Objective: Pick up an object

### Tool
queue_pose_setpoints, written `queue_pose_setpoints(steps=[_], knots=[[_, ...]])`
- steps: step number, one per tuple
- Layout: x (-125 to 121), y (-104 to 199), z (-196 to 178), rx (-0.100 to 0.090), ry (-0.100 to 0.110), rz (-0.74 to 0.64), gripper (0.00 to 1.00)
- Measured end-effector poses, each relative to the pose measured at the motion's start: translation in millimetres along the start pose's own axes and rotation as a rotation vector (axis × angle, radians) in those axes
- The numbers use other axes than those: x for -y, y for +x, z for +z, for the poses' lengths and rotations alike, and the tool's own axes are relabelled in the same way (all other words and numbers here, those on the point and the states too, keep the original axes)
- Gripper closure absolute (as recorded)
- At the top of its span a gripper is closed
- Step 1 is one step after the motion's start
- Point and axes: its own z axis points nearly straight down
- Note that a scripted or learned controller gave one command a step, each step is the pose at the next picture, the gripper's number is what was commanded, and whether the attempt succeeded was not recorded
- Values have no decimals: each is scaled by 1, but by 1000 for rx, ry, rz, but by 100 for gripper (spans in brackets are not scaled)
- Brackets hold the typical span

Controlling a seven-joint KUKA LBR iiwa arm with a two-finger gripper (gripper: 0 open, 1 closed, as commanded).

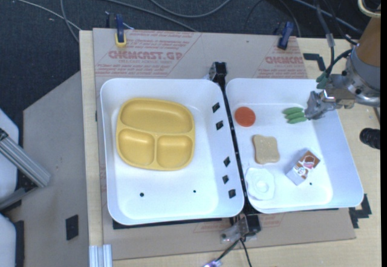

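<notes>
Gripper (315, 106) over the right bin (338, 157), near its far right corner, reaching in from the right; whether its fingers are apart or closed cannot be told, since they blur into the grey wrist. Green pod (294, 115) just beside the gripper tip, toward the bin's middle; contact between them cannot be made out. Orange disc (245, 116) farther along the far edge, close to the divider between bins. Bread slice (265, 149) at the bin's centre, with bare floor between it and the right rim. Small carton (303, 168) toward the near right corner. White round lid (260, 183) at the near left corner, hard to separate from the white floor. Left bin (121, 196) holds a yellow divided plate (156, 133); its near half is bare.
</notes>
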Motion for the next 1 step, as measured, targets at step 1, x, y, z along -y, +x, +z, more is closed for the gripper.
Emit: queue_pose_setpoints(steps=[1], knots=[[3,59,14,-4,10,-5,100]])
